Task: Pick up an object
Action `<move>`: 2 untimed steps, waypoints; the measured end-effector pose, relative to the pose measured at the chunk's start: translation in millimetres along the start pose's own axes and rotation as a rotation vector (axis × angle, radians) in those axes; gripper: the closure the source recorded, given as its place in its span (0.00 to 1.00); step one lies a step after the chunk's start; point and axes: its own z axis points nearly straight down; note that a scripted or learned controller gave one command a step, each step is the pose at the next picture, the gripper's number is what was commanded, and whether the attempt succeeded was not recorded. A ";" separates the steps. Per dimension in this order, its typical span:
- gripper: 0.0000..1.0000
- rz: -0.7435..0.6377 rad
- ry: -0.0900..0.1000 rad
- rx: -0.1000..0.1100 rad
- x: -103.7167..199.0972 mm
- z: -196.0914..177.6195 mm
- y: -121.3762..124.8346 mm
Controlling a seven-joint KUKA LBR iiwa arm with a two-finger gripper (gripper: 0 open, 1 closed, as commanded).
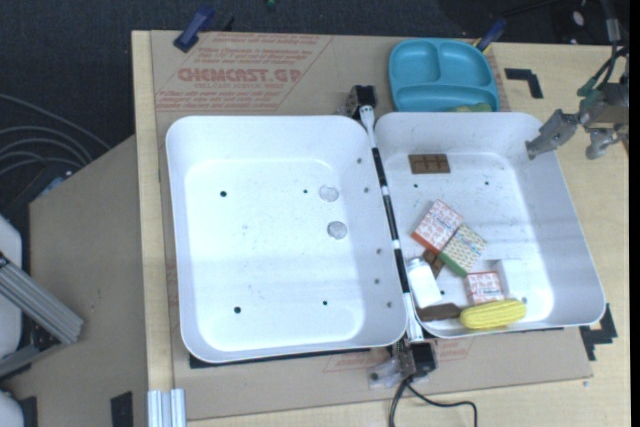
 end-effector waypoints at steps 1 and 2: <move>0.00 0.000 0.000 0.001 79.2 131.6 9.0; 0.00 0.000 0.000 -0.001 100.8 192.3 70.6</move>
